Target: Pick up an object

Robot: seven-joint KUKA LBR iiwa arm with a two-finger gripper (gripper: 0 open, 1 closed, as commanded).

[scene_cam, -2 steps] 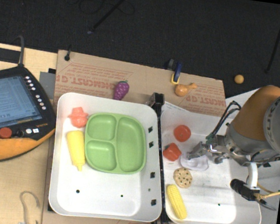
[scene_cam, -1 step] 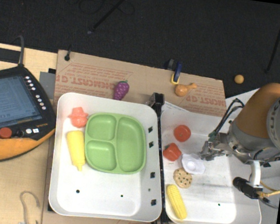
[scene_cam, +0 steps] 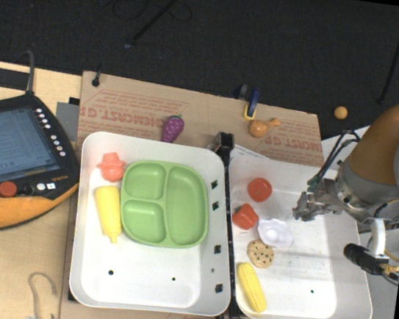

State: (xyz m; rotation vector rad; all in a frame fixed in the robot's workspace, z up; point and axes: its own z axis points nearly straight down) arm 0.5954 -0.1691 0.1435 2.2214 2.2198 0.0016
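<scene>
While the gripper [scene_cam: 309,209] hangs over the right bin [scene_cam: 356,305], nothing shows in its grasp; whether it is apart or together I cannot tell. Pick not yet done. Candidates lie left of it: tomato [scene_cam: 259,189], white cup [scene_cam: 275,233], cookie [scene_cam: 260,255], corn [scene_cam: 252,287].

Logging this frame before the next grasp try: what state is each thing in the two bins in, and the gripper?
Green divided plate: flat in left bin, compartments bare.
Yellow corn: lying left of the plate.
Pink toy: at the plate's upper left.
Tomato: loose in right bin.
Red pepper: loose, below the tomato.
Cookie: lying flat.
Second corn cob: lying at the front.
Gripper: above right bin, holding nothing visible.
</scene>
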